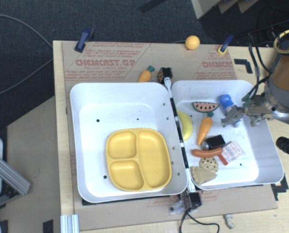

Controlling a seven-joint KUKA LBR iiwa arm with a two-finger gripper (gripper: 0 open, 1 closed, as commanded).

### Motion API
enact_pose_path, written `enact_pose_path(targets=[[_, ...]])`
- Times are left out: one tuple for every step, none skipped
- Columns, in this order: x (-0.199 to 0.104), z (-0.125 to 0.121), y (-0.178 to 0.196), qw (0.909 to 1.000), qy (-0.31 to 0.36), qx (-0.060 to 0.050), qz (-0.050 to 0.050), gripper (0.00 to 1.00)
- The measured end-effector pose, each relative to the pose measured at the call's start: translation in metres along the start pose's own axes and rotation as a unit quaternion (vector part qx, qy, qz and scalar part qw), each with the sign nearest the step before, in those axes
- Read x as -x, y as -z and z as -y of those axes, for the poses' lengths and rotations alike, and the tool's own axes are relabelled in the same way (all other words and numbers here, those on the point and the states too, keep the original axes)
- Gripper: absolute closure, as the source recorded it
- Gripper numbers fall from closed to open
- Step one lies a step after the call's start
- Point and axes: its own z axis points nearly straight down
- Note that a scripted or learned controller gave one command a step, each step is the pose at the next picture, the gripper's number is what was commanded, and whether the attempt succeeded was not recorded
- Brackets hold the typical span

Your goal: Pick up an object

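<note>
Cookie (pixel 208 165): nearest corner of the right bin (pixel 261 171), beside the sausage (pixel 206 152)
Carrot (pixel 205 129): mid-bin, long axis running near to far, tip toward the front
Blue object (pixel 226 101): far side of the bin, just beside the gripper
Gripper (pixel 233 116): low over the bin's far right part, nothing visibly held; opening cannot be told
Key relation: the carrot lies to the view's left of the gripper, close by
Yellow plate (pixel 138 158): in the left bin (pixel 86 130)

arm (pixel 285 76) cut off at right edge, banana (pixel 185 125) half hidden by bin wall
</note>
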Motion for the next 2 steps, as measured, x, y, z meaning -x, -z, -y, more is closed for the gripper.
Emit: enact_pose_path(targets=[[-0.030, -0.016, -0.117, 1.0000, 0.000, -0.001, 0.000, 0.00], [-0.035, 0.000, -0.134, 1.0000, 0.000, 0.000, 0.000, 0.00]])
